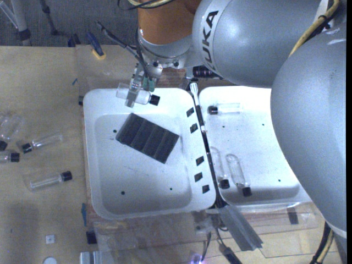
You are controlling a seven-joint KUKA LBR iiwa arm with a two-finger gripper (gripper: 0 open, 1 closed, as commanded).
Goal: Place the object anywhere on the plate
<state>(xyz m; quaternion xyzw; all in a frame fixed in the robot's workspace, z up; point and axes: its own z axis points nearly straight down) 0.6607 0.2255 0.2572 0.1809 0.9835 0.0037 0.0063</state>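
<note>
Up at the far rim of the left bin, the hand hangs from the grey arm, just below the orange band. A clear vial with a black cap lies crosswise between its fingers, which are pinched on the vial's body; the black cap pokes out toward the right bin. So the object sits in the hand, held above the bin's back edge, just beyond the near corner of the plate.

Writing: the letters "UKA" read sideways in black on the arm's grey casing, the first letter hidden by the curve.

The plate is a dark ribbed rectangle lying flat and slanted in the left bin, apart from the hand and with nothing resting on it. Black markers run along the divide between the two bins. The right bin holds three more clear vials: one lying near its far edge, and two side by side near the front, caps toward the front. The arm's bulk covers that bin's right side.

Out on the wooden surface, left of the bins, more capped vials lie scattered, one nearer the front. A blue clip rests beyond the bins at the surface's far edge.
</note>
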